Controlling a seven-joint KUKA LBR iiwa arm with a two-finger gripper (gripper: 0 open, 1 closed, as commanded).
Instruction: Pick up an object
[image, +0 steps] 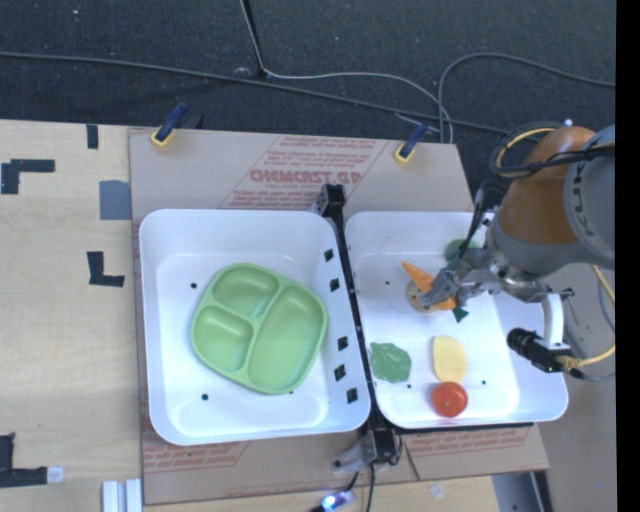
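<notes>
A smooth green divided plate (261, 327) of moulded plastic, rounded at its corners, lies tilted in the left bin (165, 250). In the right bin (400, 232) the gripper (447, 290) hangs over an orange carrot (417, 273), a tapered toy whose long axis runs from upper left to lower right. Whether its grip is closed or released cannot be told. Nearer the front lie a crinkled green leaf (390, 361), a pale yellow oval piece (449, 357) and a glossy red tomato (449, 399).

Divided tray (262, 327) in left bin (160, 330), right bin (530, 400) holding leaf piece (390, 361), slice (449, 357), ball (449, 399) in front
</notes>
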